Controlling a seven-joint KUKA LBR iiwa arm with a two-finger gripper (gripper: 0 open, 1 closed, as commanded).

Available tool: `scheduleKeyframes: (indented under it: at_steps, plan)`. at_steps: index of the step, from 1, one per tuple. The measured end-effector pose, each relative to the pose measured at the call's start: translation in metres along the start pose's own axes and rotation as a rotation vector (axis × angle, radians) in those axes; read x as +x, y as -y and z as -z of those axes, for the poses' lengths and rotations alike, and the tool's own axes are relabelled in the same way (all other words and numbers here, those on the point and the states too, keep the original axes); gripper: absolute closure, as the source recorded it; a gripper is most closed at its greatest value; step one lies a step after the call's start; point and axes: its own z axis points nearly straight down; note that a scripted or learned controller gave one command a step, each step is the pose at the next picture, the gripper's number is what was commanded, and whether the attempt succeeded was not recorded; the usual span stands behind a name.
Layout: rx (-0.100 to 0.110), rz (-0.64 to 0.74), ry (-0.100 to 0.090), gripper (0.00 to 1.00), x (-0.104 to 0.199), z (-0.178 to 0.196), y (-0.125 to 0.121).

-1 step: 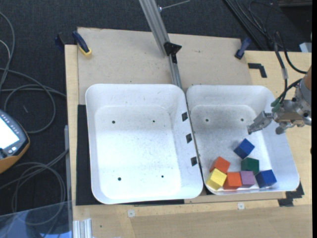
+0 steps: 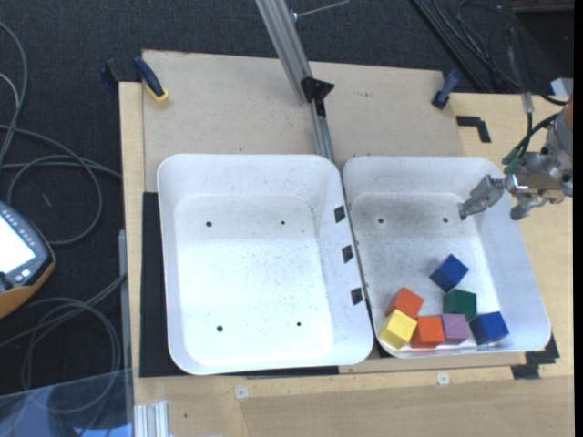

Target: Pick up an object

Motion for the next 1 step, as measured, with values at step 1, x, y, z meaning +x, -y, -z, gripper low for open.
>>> scheduleKeyframes:
  at_steps: [1]
  plan:
    - [-0.008,0.004,0.001,0.0,0.0229,0.068,-0.0542]
